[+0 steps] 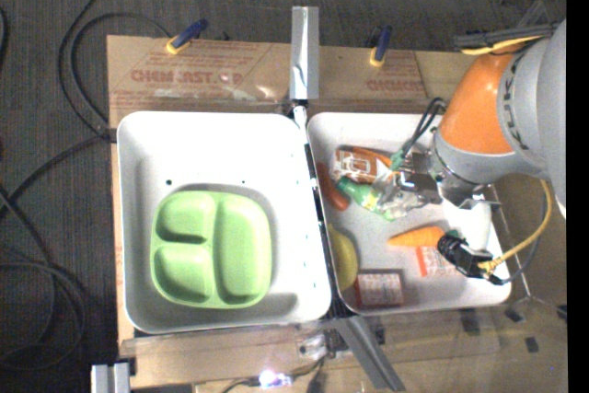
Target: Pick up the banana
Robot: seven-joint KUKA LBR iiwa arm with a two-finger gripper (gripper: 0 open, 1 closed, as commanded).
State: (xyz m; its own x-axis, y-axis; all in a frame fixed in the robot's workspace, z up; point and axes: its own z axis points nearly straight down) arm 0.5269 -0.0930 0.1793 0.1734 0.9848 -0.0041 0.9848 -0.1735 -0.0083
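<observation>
The arm (pixel 515 106) reaches in from the right over the right bin (pixel 479 294), orange band up, wrist pointing left. Its gripper (pixel 398 189) hangs low over the middle of that bin, right above a clutter of items: a clear packet (pixel 354 164) with orange print and a green piece (pixel 357 194) just beside it. How wide it stands and whether it has hold of anything, I cannot tell; the tip is lost against the clutter.

The banana (pixel 344 260) lies at the bin's near left, tucked against the left wall, apart from the gripper. A carrot (pixel 419 236) sits to its right, nearer the middle, with a small box (pixel 379 289) at the near edge.

In the left bin (pixel 133 143), a green divided tray (pixel 213 246) rests alone.
</observation>
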